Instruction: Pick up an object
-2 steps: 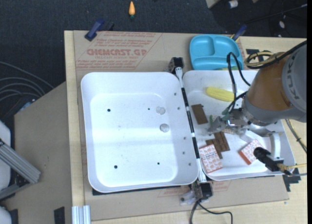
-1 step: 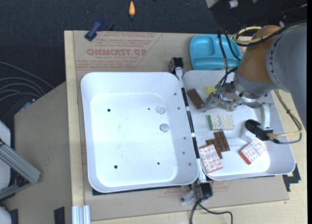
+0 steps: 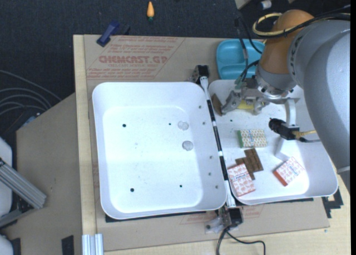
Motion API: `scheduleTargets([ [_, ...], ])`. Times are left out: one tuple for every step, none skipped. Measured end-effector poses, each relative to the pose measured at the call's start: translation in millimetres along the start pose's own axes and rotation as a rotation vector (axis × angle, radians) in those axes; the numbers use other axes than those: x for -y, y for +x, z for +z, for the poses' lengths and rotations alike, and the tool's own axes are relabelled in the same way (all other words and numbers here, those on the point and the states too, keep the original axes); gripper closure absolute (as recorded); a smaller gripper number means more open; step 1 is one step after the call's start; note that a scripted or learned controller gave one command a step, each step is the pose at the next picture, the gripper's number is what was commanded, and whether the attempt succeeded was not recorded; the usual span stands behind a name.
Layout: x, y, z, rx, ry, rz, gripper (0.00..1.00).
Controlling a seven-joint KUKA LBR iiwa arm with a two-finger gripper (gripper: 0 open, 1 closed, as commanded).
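**A:** A plywood bench point(image 3: 139, 59) on dark carpet carries two shallow white bins; the left bin point(image 3: 150, 148) has only a couple of faint round marks on its floor. Where's the work?

**B:** In the right bin point(image 3: 317, 184). The gripper point(image 3: 240, 101) sits low at its far left corner, near the divider.

**A:** Holding anything?

**B:** Can't tell (the wrist hides too much). Nothing is visibly lifted. The green-and-white packet point(image 3: 253, 138), brown bar point(image 3: 253, 160), red-printed packet point(image 3: 241, 179) and red-and-white packet point(image 3: 289, 171) all lie flat, well apart from the gripper.

**A:** So the pick?

**B:** Not yet done, I'd judge; grasp and lift remain.
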State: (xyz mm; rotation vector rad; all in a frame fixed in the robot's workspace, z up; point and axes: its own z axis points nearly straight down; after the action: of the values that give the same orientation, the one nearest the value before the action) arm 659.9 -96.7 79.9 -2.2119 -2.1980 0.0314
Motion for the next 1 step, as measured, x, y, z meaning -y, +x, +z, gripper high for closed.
scheduleTargets([
  [1.4,-1.1,-9.5,0.003,0.006,0.0,1.0],
])
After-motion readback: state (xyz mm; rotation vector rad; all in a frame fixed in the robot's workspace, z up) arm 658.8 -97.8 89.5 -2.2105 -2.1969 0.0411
